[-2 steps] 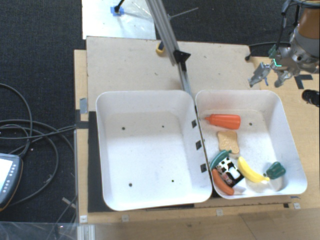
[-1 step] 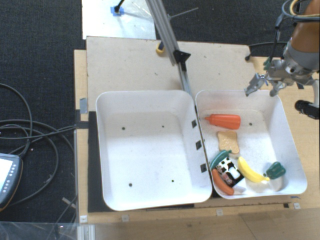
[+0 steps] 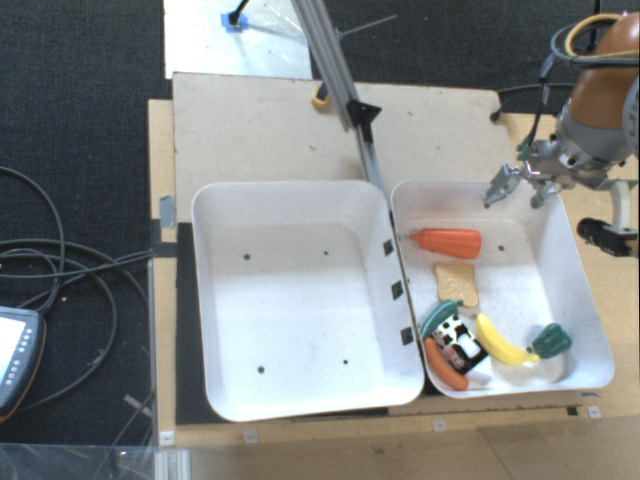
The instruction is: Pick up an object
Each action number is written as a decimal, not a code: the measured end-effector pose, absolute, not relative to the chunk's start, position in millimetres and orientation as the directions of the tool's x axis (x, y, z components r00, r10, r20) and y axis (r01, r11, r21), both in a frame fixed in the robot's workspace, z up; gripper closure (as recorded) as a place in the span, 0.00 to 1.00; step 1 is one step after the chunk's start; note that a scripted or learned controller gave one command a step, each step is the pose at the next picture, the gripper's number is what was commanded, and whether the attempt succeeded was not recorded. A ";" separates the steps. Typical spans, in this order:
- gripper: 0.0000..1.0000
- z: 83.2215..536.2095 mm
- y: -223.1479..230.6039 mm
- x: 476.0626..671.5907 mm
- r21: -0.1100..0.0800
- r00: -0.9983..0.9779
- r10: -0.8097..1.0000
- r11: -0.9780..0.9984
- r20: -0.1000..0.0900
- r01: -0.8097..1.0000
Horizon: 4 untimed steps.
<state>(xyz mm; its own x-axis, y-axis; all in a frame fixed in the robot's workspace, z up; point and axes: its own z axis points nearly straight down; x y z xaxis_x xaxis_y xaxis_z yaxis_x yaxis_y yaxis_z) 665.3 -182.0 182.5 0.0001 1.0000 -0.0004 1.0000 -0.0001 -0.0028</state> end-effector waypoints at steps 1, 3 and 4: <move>0.00 141.0 -180.4 666.5 -0.002 -0.002 1.000 0.002 0.000 1.000; 1.00 201.1 -185.2 670.2 0.007 -0.002 1.000 0.002 -0.002 1.000; 1.00 222.1 -185.3 671.5 0.005 -0.003 1.000 0.003 -0.001 1.000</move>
